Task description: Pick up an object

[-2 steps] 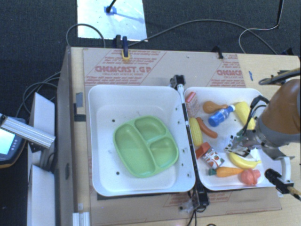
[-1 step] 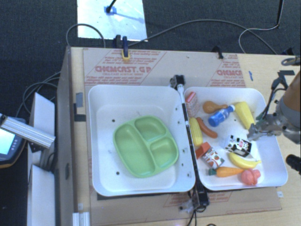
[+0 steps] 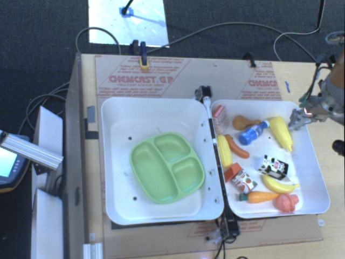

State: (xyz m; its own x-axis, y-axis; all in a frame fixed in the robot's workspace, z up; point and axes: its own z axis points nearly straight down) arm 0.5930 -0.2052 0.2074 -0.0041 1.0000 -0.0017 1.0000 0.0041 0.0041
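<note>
The left bin (image 3: 116, 144) holds a green tray (image 3: 167, 167). The right bin (image 3: 315, 171) holds the toy food. The gripper (image 3: 298, 117) sits at that bin's far right edge; whether its claw is spread or pressed together, I cannot tell. The yellow corn (image 3: 281, 133) lies just beside it, apart from its neighbours, so a straight descent there looks the safest pick.

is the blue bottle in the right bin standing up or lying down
Lying down. The blue bottle rests on its side on the floor of the right bin, its white cap end pointing toward the yellow corn.
</note>
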